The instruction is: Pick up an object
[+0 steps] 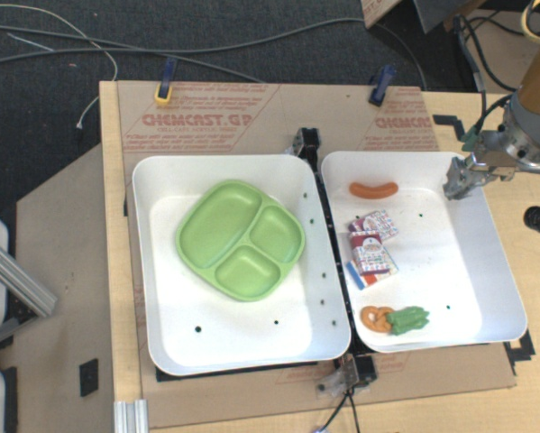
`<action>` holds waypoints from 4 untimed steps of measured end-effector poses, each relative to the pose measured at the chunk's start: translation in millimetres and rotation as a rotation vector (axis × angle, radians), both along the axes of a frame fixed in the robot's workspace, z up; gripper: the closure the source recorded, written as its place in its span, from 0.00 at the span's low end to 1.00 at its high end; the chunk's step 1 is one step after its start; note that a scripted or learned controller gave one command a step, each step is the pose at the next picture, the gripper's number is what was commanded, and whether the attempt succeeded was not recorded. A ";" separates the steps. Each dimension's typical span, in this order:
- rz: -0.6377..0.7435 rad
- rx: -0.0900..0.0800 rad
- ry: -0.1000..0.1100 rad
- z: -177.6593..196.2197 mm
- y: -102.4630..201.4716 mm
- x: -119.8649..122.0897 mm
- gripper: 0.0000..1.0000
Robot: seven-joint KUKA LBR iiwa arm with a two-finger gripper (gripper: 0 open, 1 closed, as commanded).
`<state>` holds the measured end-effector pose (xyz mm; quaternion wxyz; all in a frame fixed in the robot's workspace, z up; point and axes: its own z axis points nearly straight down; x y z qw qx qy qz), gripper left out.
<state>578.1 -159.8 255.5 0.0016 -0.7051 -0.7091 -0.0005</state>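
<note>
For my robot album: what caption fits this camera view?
Gripper hovers at the right bin's far edge; hot dog, packets, pretzel lie inside.

Grey arm [533,124], dark cables, small metallic tool [461,180].

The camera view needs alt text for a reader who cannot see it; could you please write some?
The robot gripper hovers at the far right rim of the right bin, which holds a hot dog, small snack packets, a pretzel and a green toy. The left bin holds a green divided plate.
</note>
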 end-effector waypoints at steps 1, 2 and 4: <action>0.000 0.000 0.000 -3.9 50.6 3.7 1.00; 0.002 -0.001 -0.004 -2.2 110.2 23.7 1.00; 0.000 -0.001 -0.002 -26.5 220.5 47.4 1.00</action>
